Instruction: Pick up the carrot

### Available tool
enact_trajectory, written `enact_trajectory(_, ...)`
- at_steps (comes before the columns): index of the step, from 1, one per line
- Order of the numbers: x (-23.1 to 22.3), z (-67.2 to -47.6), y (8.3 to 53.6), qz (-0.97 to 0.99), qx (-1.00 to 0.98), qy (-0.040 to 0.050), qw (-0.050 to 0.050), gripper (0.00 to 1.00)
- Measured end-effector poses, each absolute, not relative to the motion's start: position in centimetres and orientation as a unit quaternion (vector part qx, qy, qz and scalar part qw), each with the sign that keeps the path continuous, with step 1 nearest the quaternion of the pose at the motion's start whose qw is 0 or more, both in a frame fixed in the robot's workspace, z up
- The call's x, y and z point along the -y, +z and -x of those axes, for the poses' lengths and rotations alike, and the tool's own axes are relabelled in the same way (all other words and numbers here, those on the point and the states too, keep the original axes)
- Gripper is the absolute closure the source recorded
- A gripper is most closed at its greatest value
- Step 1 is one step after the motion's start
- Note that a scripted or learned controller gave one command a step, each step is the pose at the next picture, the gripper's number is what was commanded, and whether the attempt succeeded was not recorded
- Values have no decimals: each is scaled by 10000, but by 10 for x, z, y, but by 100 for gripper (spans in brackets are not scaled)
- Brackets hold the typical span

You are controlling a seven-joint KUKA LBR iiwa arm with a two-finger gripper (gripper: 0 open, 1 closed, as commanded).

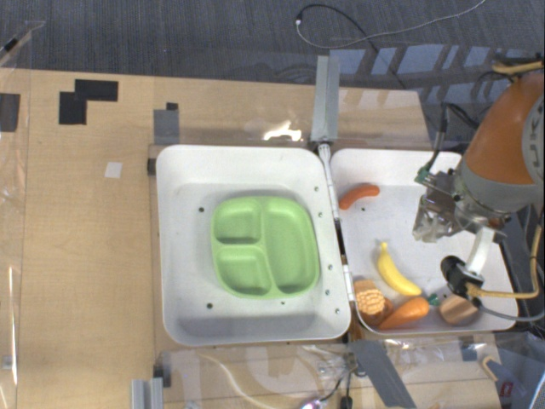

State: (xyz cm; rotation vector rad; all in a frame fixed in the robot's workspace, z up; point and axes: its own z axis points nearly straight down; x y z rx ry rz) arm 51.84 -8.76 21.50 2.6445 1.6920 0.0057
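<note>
The carrot (pixel 406 313), orange with a small green top, lies at the front edge of the right bin (pixel 387 173), between a tan ridged piece and a brown piece. My gripper (pixel 430 225) hangs over the right side of that bin, above and to the right of the carrot and well apart from it. Nothing shows beneath the gripper but the bare white floor of the bin.
A yellow banana (pixel 398 271) lies just behind the carrot. A reddish sausage (pixel 358 195) sits at the right bin's back left. The tan ridged piece (pixel 370 296) and the brown piece (pixel 459 310) flank the carrot. A green divided plate (pixel 264 245) fills the left bin (pixel 187 228).
</note>
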Motion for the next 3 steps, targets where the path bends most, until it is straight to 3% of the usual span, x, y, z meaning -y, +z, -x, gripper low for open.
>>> enact_trajectory(1, 62, -527, 262, -9417, -3364, 8, 4, 100)
enact_trajectory(2, 68, -547, 184, -9561, -2931, -4, -5, 100)
enact_trajectory(3, 68, -547, 184, -9560, -2934, -1, -3, 0)
